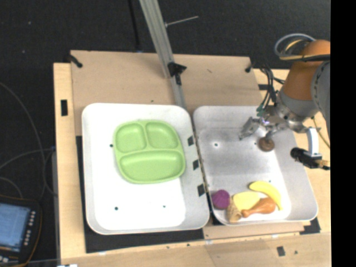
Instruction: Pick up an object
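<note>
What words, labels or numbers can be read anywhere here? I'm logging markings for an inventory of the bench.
None can be read.
The handheld screen at the lower left glows blue, but whatever it displays is too small and blurred to make out.
The green divided plate, the two white bins, the toy food pieces and the gripper carry no visible lettering.

arm (300, 88) over right bin (233, 166), toys (250, 200) inside

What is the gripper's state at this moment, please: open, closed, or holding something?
Gripper: over the right bin, above a small brown object; whether it is open, shut or gripping cannot be told.
</note>
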You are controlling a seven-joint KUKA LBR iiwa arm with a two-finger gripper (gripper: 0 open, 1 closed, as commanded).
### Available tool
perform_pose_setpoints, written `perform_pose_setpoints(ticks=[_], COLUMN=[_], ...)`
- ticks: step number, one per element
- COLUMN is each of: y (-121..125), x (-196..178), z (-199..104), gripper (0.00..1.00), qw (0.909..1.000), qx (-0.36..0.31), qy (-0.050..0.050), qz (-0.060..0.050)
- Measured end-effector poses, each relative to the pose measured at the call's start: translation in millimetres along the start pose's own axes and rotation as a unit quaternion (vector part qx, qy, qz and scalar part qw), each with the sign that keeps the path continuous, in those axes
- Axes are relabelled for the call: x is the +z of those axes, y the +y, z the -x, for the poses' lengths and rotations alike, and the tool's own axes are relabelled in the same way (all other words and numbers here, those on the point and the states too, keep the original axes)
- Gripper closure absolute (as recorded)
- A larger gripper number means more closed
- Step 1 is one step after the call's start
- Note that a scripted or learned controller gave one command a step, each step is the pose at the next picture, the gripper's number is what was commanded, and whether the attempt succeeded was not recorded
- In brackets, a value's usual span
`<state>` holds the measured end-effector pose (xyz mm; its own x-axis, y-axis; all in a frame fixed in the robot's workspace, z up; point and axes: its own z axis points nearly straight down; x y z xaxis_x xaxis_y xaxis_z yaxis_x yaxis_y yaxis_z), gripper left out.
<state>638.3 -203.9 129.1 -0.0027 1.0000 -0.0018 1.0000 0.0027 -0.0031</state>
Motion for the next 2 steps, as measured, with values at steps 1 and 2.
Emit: perform_pose_setpoints(ticks=[1, 2], y=[0, 1], x=[29, 15], z=[1, 2], gripper=[0.0, 1.0], qw=[1.0, 1.0], qx=[0.0, 0.0], qy=[0.0, -0.002], qz=[0.001, 0.004])
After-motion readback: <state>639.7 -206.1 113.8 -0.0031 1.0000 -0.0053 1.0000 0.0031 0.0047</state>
